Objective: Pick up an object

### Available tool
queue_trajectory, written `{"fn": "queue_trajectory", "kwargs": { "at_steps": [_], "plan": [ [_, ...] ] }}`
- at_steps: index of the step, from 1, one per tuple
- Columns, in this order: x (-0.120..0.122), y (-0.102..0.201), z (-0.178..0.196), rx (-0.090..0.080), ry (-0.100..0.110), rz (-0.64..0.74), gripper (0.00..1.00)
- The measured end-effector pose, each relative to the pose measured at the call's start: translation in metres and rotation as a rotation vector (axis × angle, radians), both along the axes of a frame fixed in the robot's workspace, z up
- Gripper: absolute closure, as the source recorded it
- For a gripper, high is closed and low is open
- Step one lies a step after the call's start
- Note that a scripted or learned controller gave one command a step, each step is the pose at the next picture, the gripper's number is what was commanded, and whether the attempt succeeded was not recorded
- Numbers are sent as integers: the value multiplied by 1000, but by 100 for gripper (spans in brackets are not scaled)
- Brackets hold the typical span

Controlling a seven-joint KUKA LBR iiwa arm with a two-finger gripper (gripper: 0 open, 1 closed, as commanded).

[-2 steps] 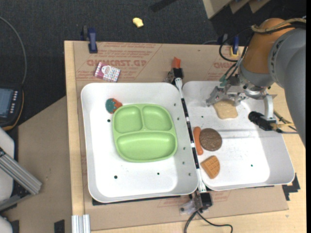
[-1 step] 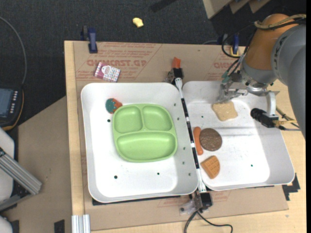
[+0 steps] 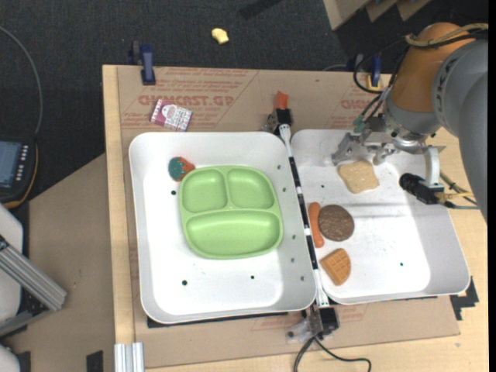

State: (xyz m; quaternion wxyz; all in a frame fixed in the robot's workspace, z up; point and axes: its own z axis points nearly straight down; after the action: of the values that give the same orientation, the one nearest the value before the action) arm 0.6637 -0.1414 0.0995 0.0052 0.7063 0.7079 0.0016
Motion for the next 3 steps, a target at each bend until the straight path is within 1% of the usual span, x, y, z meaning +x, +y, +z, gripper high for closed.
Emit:
{"fn": "queue_trajectory", "kwargs": {
  "at_steps": [1,3],
  "plan": [
    [4,9,-13,2,6,-1,0],
    [-7,7,-12,3,3,-2,0]
  ]
}}
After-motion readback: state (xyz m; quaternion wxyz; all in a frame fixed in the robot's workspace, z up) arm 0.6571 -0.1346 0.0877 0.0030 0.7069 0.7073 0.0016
